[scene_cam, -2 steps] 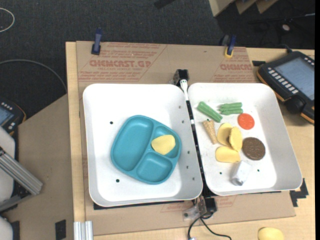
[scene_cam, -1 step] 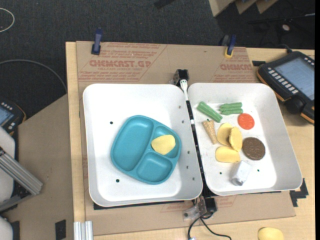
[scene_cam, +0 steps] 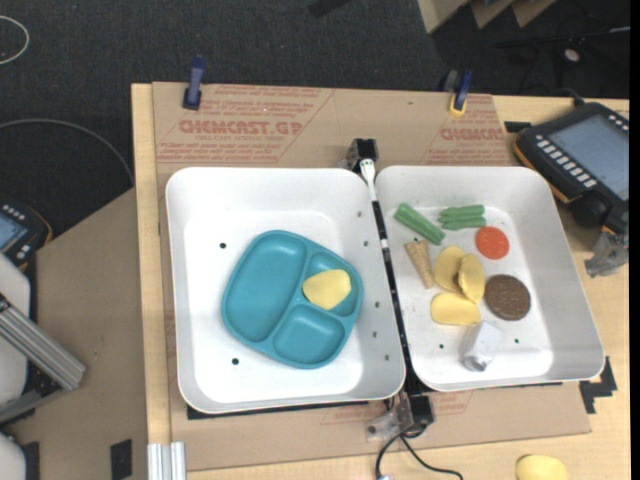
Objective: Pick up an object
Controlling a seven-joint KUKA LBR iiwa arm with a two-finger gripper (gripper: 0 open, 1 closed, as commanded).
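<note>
Resting in the left white bin (scene_cam: pixel 190 268), a teal sectioned plastic plate (scene_cam: pixel 265 298) carries one yellow piece (scene_cam: pixel 326 288); assorted food pieces fill the right bin (scene_cam: pixel 560 268). Claw state: cannot tell.

— Any room around that teal plate (scene_cam: pixel 270 303)?
— Bare bin floor all round it.
— And right of it?
— Crowded: food pieces (scene_cam: pixel 458 273) bunched mid-bin, touching; only that bin's edges lie bare.

Left bin (scene_cam: pixel 200 268): teal divided plate (scene_cam: pixel 275 303), yellow piece (scene_cam: pixel 327 288) in right compartment. Right bin (scene_cam: pixel 560 268): assorted, probably toy, food.
</note>
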